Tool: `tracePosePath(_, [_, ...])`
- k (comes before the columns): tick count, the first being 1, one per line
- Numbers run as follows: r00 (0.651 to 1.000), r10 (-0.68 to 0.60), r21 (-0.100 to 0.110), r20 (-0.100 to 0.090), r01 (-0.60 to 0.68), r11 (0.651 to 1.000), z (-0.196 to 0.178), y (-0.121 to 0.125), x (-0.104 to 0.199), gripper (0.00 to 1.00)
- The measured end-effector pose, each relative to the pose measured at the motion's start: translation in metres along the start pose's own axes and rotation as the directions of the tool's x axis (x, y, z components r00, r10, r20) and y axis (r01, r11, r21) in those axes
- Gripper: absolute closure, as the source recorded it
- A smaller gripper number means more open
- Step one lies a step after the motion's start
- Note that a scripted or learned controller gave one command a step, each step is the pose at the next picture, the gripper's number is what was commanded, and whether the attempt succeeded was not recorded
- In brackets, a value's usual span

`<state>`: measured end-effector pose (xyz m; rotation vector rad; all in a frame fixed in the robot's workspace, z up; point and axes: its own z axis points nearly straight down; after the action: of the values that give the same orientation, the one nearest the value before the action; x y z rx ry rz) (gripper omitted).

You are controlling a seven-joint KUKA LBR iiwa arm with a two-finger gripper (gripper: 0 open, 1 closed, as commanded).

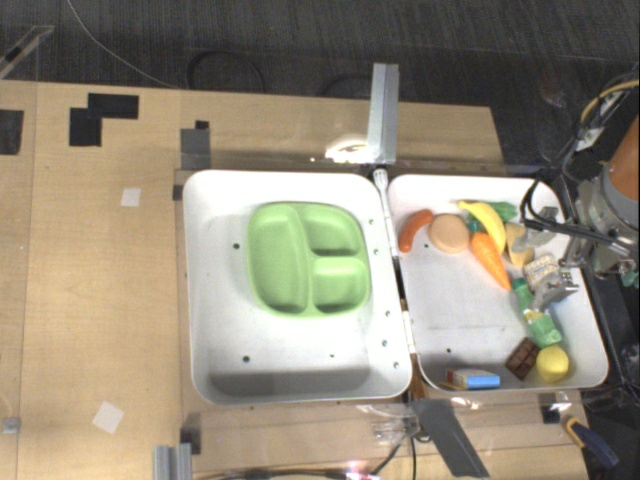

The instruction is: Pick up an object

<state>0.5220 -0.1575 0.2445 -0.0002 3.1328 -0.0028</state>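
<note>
There are no words, numbers or signs that can be read here. Nothing on the toys, the bins or the desk shows any writing.

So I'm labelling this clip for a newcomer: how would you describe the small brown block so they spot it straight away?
Start at the right-hand shallow white bin and go to its near right corner. There the small dark brown rectangular block lies just left of a round yellow lemon-like fruit. It is the only brown piece, flat and squared among rounded, bright neighbours.
</note>
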Motion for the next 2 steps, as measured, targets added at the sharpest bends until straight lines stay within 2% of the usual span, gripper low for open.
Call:
tracePosePath(1, [1.0,0.023,-0.003,-0.01,-0.023,1.0,0.131,0.003,0.028,0.0])
tracePosePath(2, [0.996,-0.084,0.005,0.011,0.084,0.996,0.152,0.039,0.03,0.0])
